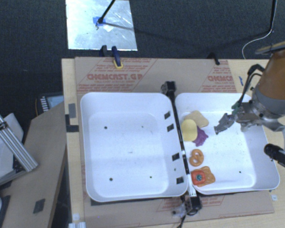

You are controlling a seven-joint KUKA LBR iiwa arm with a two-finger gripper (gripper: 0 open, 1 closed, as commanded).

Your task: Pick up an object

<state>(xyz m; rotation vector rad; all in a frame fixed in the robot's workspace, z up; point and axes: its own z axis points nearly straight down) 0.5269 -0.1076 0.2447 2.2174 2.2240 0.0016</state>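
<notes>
Arm in from the right, gripper [223, 124] hanging over the right bin [257, 179], tip angled down-left toward the object cluster. Nothing seen between the fingers; whether apart or together — cannot tell, too small and dark at this angle.

Candidate objects all crowded against the right bin's left wall, next to the divider:
- tan slab [199, 117] at top, partly under the yellow piece [189, 129]
- purple piece [200, 136] touching the yellow one on its right side, nearest to the gripper tip
- pretzel-shaped ring [196, 157] just below, apart from the purple
- orange flat item with a green-red centre [202, 177] lowest, near the front wall

Left bin [93, 101] bare apart from its floor holes.

Judgement: approach phase, no grasp yet. Purple or yellow looks like the likely target given the tip heading. Risk: top three touching or overlapping, so a descent could catch two or shove them into the wall; wall itself leaves little finger room on that side. Pretzel and orange item lie flat, probably hard to pinch from above
</notes>
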